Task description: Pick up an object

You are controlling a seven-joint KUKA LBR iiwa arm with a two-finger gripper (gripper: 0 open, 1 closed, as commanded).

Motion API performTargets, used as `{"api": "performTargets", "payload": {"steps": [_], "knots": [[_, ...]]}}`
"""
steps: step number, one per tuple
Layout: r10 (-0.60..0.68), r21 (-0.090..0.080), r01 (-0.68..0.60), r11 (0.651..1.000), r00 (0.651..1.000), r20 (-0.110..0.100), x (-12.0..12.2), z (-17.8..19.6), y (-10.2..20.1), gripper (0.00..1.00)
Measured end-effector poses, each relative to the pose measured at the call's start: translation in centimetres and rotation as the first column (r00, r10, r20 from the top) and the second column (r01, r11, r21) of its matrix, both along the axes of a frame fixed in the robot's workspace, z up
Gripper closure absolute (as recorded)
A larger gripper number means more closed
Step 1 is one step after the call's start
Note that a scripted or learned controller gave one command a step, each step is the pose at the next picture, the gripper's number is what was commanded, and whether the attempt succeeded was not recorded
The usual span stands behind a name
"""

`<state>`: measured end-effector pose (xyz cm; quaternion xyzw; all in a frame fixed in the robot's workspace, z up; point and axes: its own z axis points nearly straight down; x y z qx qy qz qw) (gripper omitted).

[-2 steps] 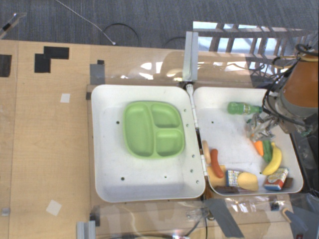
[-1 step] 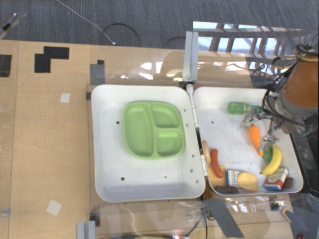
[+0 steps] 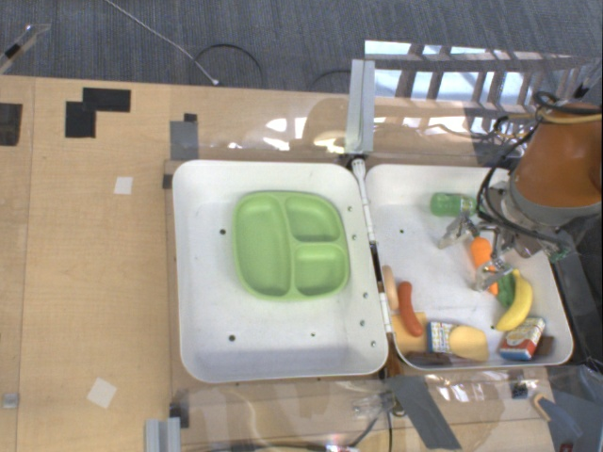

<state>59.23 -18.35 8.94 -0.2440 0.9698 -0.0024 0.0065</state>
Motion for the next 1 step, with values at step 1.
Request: {"api": "performTargets", "payload": {"steps": [1], "knots": [[0.0, 0.0, 0.0, 1.0, 1.0, 0.018, 0.54, 1.61, 0.14, 1.0]]}}
